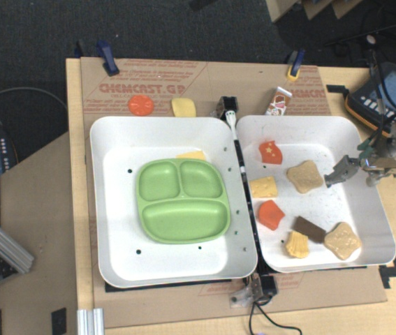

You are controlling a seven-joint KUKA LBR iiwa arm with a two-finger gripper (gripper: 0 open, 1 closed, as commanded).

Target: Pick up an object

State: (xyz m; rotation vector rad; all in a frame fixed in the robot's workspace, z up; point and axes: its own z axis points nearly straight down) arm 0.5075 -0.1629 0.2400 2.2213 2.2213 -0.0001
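- The likeliest target, by my judgement, is the tan bread-like piece (304, 177) lying flat in the right bin (372, 222), a little toward the far edge and right of the bin's middle; it is the object nearest the gripper (339, 174).
- It looks like a light toy-food piece, probably foam or soft plastic: easy to lift and hard to damage. Its surface seems matte, so slip should be small. It lies low, so the hold should cross its narrower width, with the tips going down close to the bin floor.
- The gripper sits just beside the tan piece's right edge, above the right part of the bin. Whether its tips are spread or closed I cannot tell; nothing shows between them.
- Around it in the same bin:
  - a red piece with a yellow mark (271, 152) toward the far left corner
  - a yellow block (263, 187) against the left wall
  - an orange-red piece (270, 215) nearer the front
  - a small yellow chunk (297, 244), a dark brown bar (310, 229) and a second tan piece (342, 241) along the near edge; the bar is close to both neighbours.
- The left bin (114, 187) carries a green divided plate (182, 201), with a yellow slab (191, 155) peeking out at its far rim.
- On the board beyond the bins' far edges lie an orange disc (141, 105), a pale yellow piece (183, 107) and a small carton (279, 102).
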